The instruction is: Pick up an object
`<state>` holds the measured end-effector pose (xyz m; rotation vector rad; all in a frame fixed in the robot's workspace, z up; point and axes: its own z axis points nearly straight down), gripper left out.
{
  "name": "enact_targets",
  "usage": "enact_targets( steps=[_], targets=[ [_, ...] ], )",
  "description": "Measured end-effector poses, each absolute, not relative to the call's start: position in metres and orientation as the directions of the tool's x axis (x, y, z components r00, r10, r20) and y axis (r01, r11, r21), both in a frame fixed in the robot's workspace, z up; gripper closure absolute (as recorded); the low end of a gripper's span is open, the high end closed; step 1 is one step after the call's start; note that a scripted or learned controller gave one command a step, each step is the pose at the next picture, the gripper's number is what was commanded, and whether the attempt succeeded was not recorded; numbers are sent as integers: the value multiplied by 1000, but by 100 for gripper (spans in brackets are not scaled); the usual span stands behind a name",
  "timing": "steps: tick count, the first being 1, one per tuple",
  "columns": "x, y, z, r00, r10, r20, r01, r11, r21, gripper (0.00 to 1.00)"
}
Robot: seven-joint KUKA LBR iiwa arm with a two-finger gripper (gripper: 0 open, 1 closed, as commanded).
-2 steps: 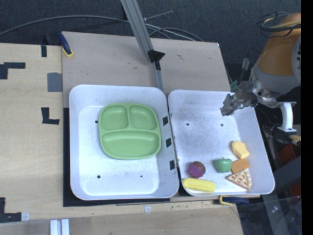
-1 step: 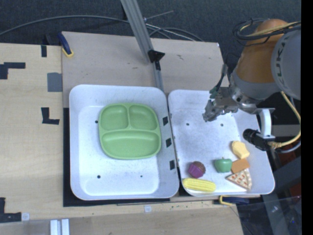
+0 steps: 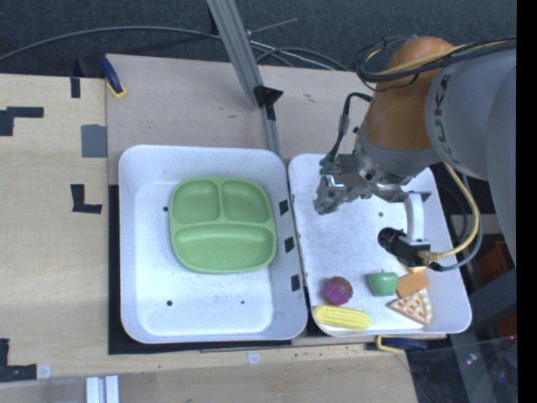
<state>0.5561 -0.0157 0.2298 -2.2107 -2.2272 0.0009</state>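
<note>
Wooden desk with two shallow white bins side by side. Along the front edge of your right bin (image 3: 445,225) lie the candidate objects: a yellow corn cob (image 3: 341,316) at the front-left corner, a purple piece (image 3: 338,290) just behind it, a green piece (image 3: 383,283), an orange piece (image 3: 412,284) and a pizza slice (image 3: 411,308) toward the front-right corner. Your gripper (image 3: 327,200) hangs over that bin's back-left area, well apart from them, grasping nothing; whether it is released or clenched cannot be told. Your left bin (image 3: 134,225) carries a green divided plate (image 3: 223,225).
</note>
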Motion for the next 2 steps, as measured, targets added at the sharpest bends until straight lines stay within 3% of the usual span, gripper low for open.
enact_targets(
  steps=[2],
  targets=[
    [546,93,244,-9,1000,2,1000,9,-2,100]
  ],
)
